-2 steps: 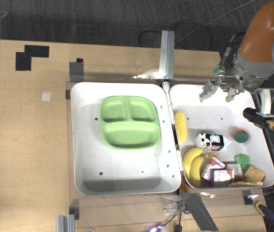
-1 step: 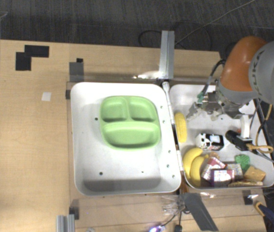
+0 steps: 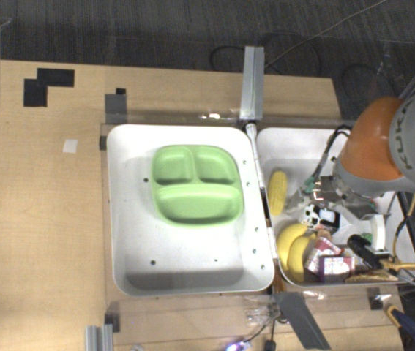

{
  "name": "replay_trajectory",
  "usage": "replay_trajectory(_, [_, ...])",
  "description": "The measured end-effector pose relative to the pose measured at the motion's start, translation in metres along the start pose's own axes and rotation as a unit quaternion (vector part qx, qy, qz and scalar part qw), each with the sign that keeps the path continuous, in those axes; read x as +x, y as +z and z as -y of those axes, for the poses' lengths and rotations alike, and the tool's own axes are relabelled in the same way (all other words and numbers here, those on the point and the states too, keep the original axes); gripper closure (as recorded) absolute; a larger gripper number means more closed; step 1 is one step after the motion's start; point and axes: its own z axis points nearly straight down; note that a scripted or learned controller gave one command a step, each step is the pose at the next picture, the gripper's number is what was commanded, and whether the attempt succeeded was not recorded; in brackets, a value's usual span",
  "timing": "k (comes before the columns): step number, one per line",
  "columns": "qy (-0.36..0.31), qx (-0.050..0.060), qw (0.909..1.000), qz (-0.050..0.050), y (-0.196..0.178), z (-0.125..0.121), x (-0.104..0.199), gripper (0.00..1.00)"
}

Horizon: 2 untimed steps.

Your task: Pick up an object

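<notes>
From where I stand, the grey arm with its orange band reaches in from the right of the frame. Its gripper (image 3: 323, 196) is low over the right-hand shallow white bin (image 3: 295, 141), right of centre. I cannot tell whether the gripper is open or closed, as the wrist hides it from up here, and I see nothing held in it.

Everything worth picking is in that bin:
- A yellow corn cob (image 3: 277, 189) lies lengthwise along the bin's left wall, just left of the gripper.
- A bunch of yellow bananas (image 3: 292, 244) sits in the lower left corner.
- A dark red and pink packet (image 3: 328, 263) is pressed against the bananas' right side.

The left-hand white bin (image 3: 116, 210) on the pale wooden desk (image 3: 46, 232) holds just a light green divided plastic plate (image 3: 196, 183), well apart from the arm.

I'd say this is the approach, with the grasp not yet made. The next move calls for settling on one item. The corn cob looks the freest, though it hugs the wall. The gripper should then drop squarely across its narrow width, because the crowded lower corner invites a glancing miss.
</notes>
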Motion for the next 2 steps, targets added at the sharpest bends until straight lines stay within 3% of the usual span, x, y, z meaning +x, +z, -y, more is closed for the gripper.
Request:
replay_trajectory(1, [0.000,-0.002,1.0000,-0.002,-0.0094,-0.0032,0.0024,1.00])
replay_trajectory(2, [-0.001,-0.002,1.0000,-0.002,-0.0093,-0.0031,0.0023,0.00])
